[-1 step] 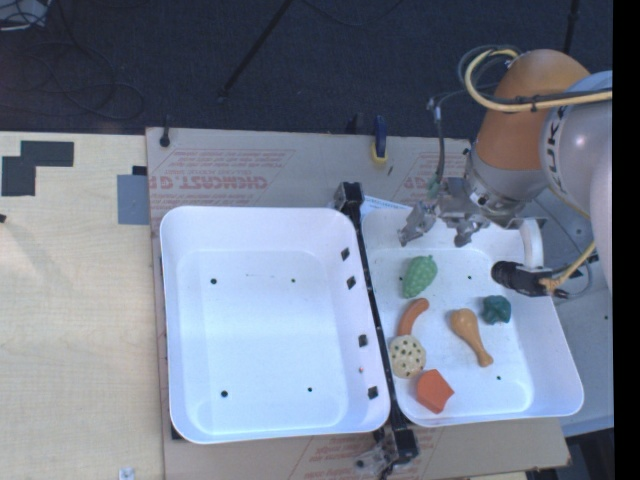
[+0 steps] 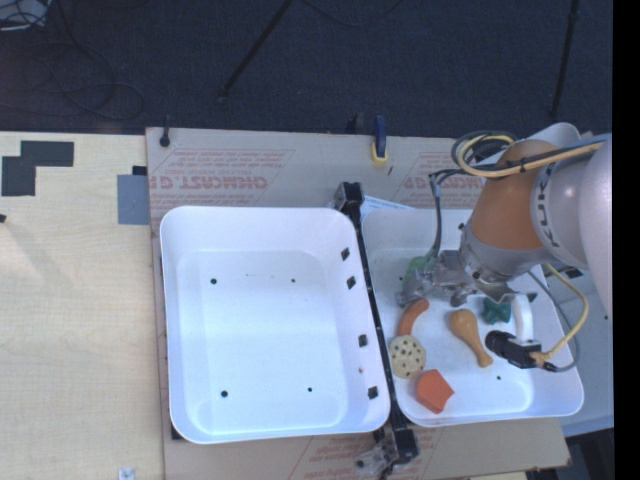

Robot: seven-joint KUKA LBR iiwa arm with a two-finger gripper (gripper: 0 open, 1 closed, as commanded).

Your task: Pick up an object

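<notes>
One gripper [image 2: 428, 286]: grey metal, low over the back-left part of the right bin [image 2: 505, 396]. Open or closed: cannot tell, too cluttered from this angle.
arm [image 2: 512, 213]: smooth grey shell, glossy orange band above the wrist, reaching in from the right.
orange piece [image 2: 411, 317]: smooth, curved, sausage-shaped, looks plastic. Lies on the bin floor just below the gripper in the view, with its upper end right at the gripper. Touching or not: cannot tell.
green piece [image 2: 416, 265]: small and irregular, on the gripper's far side and partly hidden by it. Shape unclear.
drumstick [image 2: 467, 331]: tan, glossy, a bulb tapering to a thin end, like a toy chicken leg. Just right of the orange piece, apart from it, near the gripper.
teal piece [image 2: 495, 311]: small, chunky, dark blue-green. Right of the gripper, beside the drumstick's bulb.
white piece [image 2: 524, 315]: smooth and rounded, hard to read against the white floor. Just right of the teal piece.
cookie [image 2: 406, 355]: flat round disc, pale beige with dark dots. Below the orange piece, by the bin's left wall.
cube [image 2: 434, 391]: orange-red, matte, sharp-edged. Near the front of the bin, just below and right of the cookie, farthest from the gripper.
right bin: shallow, white, smooth plastic with rounded corners. Holds all the loose items.
left bin [image 2: 270, 338]: same type, a few small dark dots on its floor. Meets the right bin along a row of black clips [image 2: 352, 283].
bench [image 2: 250, 168]: brown cardboard sheet with red print under both bins, pale wood-grain surface to the left.
</notes>
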